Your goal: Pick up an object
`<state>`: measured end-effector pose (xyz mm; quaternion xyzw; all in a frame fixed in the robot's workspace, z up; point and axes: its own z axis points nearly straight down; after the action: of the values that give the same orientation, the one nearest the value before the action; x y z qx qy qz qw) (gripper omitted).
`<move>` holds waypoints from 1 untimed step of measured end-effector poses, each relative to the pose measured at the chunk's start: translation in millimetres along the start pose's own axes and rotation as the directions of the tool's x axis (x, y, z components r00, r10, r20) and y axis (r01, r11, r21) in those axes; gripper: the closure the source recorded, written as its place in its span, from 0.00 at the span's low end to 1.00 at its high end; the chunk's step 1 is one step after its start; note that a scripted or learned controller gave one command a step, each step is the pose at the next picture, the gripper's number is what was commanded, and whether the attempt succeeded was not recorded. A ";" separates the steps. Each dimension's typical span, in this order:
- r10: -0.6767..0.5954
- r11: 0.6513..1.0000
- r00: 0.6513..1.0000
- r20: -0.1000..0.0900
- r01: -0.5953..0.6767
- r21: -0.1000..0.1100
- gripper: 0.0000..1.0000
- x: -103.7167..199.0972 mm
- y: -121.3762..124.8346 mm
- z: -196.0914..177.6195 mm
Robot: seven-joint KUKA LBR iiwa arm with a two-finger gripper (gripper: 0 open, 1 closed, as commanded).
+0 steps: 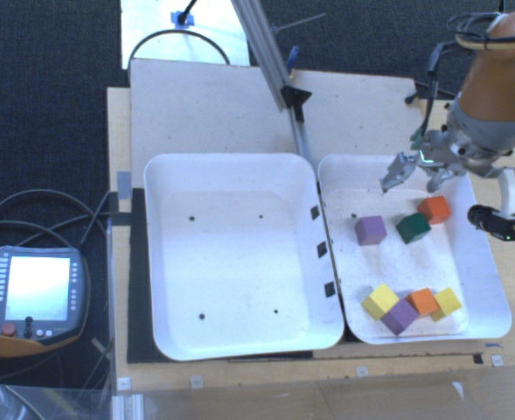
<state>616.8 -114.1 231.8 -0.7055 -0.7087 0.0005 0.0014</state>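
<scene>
Nearest the lens, along the lower edge of the right bin [493, 318], sits a cluster of four blocks: a yellow block [381, 301] at the left, a purple block [400, 315] touching it, an orange block [423, 301] just beside that, and a smaller yellow block [447, 303] at the right end. Higher in the same bin, toward the middle right of the frame, lie three more, loosely spaced: a purple cube [370, 229], a green cube [413, 227] to its right, and an orange cube [434, 208] touching the green one's upper right corner.

The pincer [419, 171] hangs over the upper part of the right bin, above and a little apart from the orange cube. Its two fingers are spread, one reaching left and one near the middle, with nothing between them. The grey arm [493, 94] with its orange band enters from the upper right corner.

The left bin [156, 261] fills the centre of the frame on the counter [353, 103]. A handheld control pad [31, 297] with a lit screen rests at the lower left, off the counter.
</scene>
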 end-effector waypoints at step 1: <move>0.000 1.000 1.000 0.001 0.000 -0.004 0.00 0.0 0.8 -2.4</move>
<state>617.6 -114.2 234.2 -0.7054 -0.7088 -0.0007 -0.0004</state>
